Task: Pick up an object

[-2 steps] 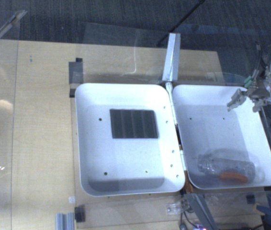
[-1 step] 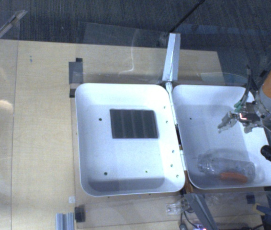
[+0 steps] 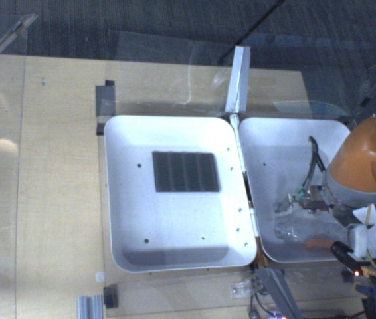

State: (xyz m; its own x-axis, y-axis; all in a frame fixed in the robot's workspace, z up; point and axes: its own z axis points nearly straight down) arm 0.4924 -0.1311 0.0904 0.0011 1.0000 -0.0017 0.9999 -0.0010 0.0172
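1. Setting: a robotics lab test cell.
2. Evidence: a plywood counter [image 3: 48, 198] carries two shallow white bins [image 3: 118, 178] side by side.
3. Evidence: a grey-and-orange industrial arm [image 3: 364, 161] with loose cables [image 3: 374, 271] at the counter's right edge.

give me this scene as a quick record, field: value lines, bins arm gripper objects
left bin: white, shallow, a dark ribbed rectangular pad on its floor
right bin: white, shallow, arm reaching into it
arm: grey with orange band, entering from the right
gripper: low in the right bin
objects: clear plastic item and reddish-brown item on the right bin floor
held: nothing seen between fingers
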